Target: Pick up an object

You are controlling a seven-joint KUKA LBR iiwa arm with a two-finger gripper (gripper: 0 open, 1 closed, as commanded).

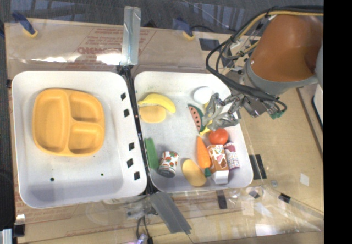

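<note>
I've got the end effector (215, 114) low in the right bin (165, 81), centre-right of frame, just above the tomato (218, 136) and beside the watermelon slice (194, 117), likely lining up a grab. Its grip state I cannot tell. The arm reaches in from the upper right, wrist angled down-left.
</note>
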